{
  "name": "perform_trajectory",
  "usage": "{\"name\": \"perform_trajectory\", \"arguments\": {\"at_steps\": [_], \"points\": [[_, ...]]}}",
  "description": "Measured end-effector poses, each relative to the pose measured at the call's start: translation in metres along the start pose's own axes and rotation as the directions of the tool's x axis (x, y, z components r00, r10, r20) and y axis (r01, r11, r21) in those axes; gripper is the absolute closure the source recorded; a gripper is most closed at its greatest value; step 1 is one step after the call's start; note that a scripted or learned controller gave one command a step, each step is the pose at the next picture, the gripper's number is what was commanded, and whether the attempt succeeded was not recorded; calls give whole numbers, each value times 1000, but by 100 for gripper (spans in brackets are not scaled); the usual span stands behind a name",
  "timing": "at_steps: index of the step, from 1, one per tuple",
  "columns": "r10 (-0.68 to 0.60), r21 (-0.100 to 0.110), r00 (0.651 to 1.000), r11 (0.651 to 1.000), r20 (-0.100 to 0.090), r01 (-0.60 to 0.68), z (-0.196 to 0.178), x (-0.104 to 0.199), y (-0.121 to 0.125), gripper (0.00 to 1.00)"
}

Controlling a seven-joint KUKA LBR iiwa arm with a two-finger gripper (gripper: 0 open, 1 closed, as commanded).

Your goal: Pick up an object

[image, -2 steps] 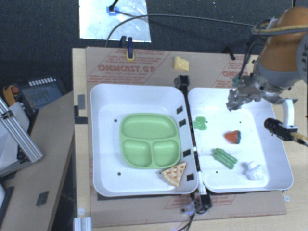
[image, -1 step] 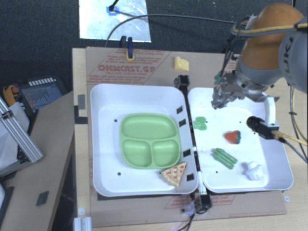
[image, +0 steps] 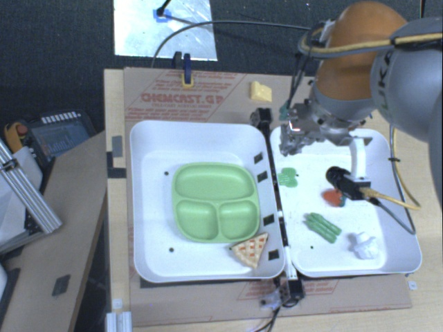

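green leaf [image: 287, 178] in right bin [image: 398, 251], near its left wall, just below gripper [image: 294, 142] | fingers: cannot tell | beans [image: 322, 227], white lump [image: 364, 245], red piece [image: 333, 198] in same bin | left bin [image: 149, 206]: green tray [image: 214, 203], pizza slice [image: 250, 250]

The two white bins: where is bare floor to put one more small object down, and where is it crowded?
Left bin: bare strip between its left wall and the green divided plate; the waffle piece fills the near right corner. Right bin: free patch between the green beans and the near wall. Crowded under the gripper, around the small green piece and red object.
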State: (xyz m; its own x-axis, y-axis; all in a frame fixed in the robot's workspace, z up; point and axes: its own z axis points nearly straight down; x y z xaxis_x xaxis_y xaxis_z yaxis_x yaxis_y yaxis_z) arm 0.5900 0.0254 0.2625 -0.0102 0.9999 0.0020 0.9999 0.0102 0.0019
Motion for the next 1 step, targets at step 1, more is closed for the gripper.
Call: {"name": "perform_trajectory", "arguments": {"at_steps": [1], "points": [[1, -1, 1000, 1000, 0, -1, 2, 52, 5, 100]]}}
